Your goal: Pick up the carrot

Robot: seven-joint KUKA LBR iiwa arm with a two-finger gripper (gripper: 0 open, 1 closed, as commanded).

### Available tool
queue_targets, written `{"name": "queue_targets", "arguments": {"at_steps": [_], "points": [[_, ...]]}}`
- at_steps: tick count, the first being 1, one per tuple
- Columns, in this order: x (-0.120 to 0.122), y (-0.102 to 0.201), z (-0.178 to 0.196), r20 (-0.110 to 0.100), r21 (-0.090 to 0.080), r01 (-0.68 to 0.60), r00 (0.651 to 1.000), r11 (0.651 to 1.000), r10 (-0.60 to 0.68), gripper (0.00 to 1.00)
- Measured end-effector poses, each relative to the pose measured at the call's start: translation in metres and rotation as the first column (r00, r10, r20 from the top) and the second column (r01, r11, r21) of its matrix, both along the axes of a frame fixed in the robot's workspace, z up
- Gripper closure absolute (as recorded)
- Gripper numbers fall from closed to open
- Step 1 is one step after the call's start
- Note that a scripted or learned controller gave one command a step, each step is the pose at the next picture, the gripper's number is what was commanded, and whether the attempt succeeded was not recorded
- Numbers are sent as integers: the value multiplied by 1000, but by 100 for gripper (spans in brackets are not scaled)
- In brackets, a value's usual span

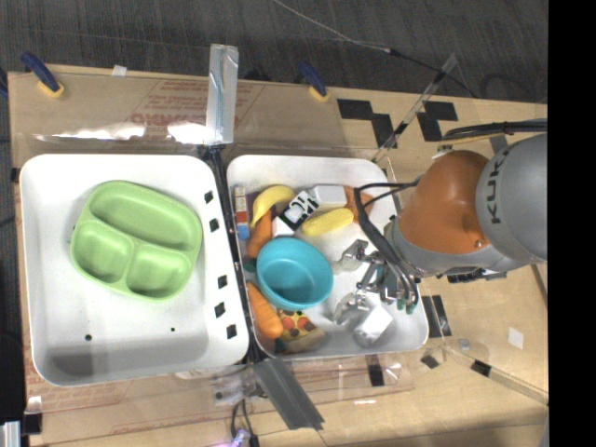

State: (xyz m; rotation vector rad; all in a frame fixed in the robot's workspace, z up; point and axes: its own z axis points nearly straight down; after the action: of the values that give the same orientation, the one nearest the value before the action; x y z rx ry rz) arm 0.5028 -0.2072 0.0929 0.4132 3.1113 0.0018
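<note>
The carrot is lying along the left wall of the right bin, at its near end, partly tucked under the blue bowl and touching a colourful toy on its right. Further left, a green divided plate is sitting alone in the left bin. A second orange piece is wedged between the bowl and a banana toward the far end, so care is being called for in choosing the right target.

To the right, the gripper is hovering low over the near right part of the bin, well apart from the carrot, close to a white block. Whether its fingers are spread or pressed together cannot be told from this angle, and nothing is being seen between them.

A good grasp is probably being served by approaching past the bowl's near side, with the fingers set across the carrot's width at its exposed near end, clear of the bin wall.
</note>
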Motion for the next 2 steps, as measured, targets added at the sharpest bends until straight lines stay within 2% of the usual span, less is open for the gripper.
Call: {"name": "queue_targets", "arguments": {"at_steps": [1, 2], "points": [[-19, -1, 0, -3, 2, 418, 908, 908, -418, 0], [-25, -3, 40, -2, -1, 621, 784, 784, -621, 0]]}}
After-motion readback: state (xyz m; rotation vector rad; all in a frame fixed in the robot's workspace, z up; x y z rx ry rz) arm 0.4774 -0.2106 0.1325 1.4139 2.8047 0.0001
